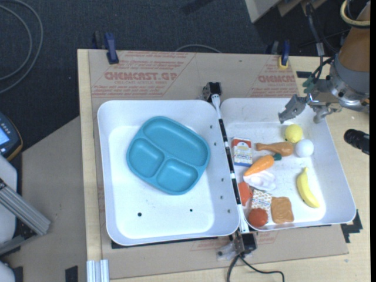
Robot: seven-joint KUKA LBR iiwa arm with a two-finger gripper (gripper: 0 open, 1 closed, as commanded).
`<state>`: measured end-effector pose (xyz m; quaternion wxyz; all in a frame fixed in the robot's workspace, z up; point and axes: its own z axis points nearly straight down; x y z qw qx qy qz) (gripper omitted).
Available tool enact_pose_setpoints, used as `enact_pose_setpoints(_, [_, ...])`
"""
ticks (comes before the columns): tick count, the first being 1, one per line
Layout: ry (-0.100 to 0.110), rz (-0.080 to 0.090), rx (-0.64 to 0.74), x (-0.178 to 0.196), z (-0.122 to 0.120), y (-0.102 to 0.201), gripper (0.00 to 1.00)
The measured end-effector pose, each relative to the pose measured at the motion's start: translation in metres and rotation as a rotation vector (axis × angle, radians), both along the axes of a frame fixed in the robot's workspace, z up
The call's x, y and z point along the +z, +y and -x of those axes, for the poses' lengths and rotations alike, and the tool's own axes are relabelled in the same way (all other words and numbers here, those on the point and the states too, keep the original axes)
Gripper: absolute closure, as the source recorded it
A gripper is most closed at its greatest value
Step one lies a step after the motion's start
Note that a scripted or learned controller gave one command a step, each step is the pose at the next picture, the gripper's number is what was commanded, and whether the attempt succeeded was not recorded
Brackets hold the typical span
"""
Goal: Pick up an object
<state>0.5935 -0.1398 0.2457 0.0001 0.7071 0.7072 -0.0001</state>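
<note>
The right bin point(332, 157) holds several toy foods: a yellow lemon point(294, 133), a white ball point(304, 148), a brown drumstick point(275, 148), an orange carrot point(259, 165), a banana point(307, 188), a small carton point(241, 152), a slice of toast point(282, 210) and a red tomato point(257, 217). My gripper point(305, 113) hangs over the bin's far right corner, just above and behind the lemon. Its two fingers are spread open, with nothing between them.
In the left bin point(117, 204) lies a blue divided plate point(168, 154). A black hinge strip point(226, 157) runs between the bins. Blue clamps point(109, 46) hold the cardboard-topped bench at the back. The arm's wrist point(352, 69) comes in from the upper right.
</note>
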Motion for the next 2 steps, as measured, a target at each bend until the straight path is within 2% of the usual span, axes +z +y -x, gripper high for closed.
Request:
enact_pose_setpoints(1, [0.014,-0.002,-0.005,-0.145,-0.008,-0.056,0.0])
enact_pose_setpoints(2, [0.0,-0.005,0.003,-0.162,-0.057,-0.072,0.0])
